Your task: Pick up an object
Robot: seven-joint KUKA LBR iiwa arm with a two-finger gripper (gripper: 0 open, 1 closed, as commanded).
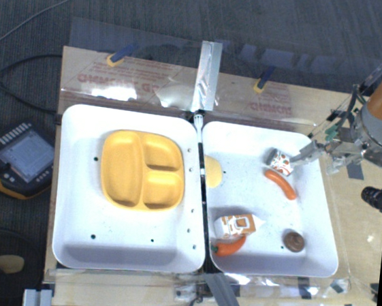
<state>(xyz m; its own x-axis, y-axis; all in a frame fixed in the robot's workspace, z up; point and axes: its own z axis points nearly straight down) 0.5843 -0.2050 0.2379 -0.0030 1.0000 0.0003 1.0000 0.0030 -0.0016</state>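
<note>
Dark grey carpet surrounds the bench [300,99], which carries two shallow white bins side by side. Taking the right bin [319,229] as the landmark: the left bin [71,238] touches its left wall and holds a yellow divided tray [142,169], lying flat near that bin's middle. Inside the right bin, a small red-and-white packet [280,163] lies toward its far right part, and an orange sausage-shaped piece [281,184] lies just beside the packet on the near side, apparently touching it. A white and orange carton [236,224] sits in the near left part of the right bin, with a red-orange piece [229,246] touching its near edge. A small brown round thing [294,241] rests in the near right part, well apart from the carton. A pale yellow disc [211,171] lies against the bin's left wall. The arm's hand [334,146] hangs over the far right rim of the right bin, near the packet; whether it is spread or pressed together I cannot tell. Left of both bins, a handheld pendant [13,158] lies on the floor.
</note>
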